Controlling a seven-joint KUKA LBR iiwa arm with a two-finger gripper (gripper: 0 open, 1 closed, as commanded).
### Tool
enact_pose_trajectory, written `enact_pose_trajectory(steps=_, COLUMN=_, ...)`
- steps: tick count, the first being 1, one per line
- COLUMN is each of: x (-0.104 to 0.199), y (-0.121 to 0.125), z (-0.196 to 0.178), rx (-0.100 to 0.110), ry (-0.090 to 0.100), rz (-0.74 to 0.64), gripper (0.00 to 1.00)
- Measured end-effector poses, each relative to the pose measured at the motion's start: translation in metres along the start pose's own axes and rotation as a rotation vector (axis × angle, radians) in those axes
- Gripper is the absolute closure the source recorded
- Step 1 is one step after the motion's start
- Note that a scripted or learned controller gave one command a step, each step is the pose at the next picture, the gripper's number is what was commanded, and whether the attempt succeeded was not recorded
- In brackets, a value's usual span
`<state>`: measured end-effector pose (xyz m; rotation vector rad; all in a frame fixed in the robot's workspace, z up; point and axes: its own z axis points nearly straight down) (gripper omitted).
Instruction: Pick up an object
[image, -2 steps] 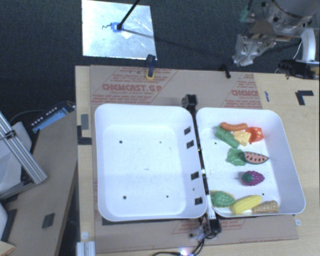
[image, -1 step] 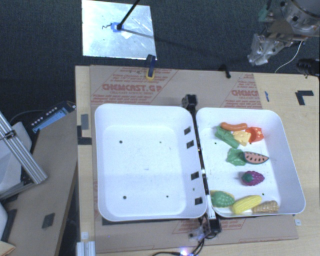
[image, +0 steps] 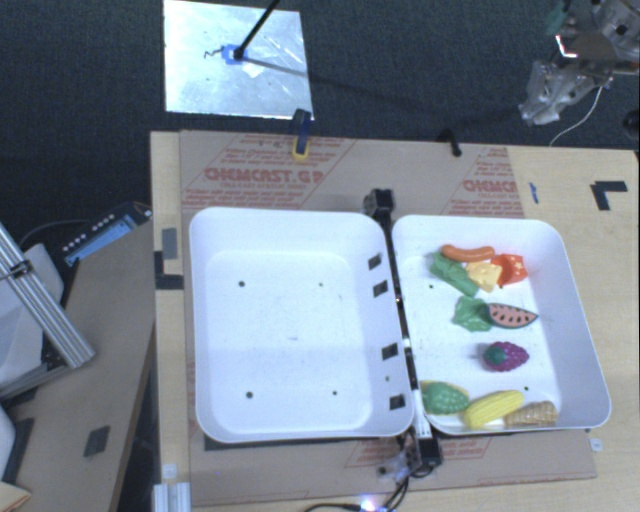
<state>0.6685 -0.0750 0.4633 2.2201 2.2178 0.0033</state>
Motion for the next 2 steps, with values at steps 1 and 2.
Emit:
enact_pose_trajectory(steps=1, x=-0.020, y=0.000, z=-0.010, rx=-0.001, ry=-0.001, rz=-0.001, gripper=1.00)
enact_pose_trajectory(steps=2, x=-0.077, y=-0.013, z=0.001, rx=0.002, ry=-0.001, rz=0.002, gripper=1.00)
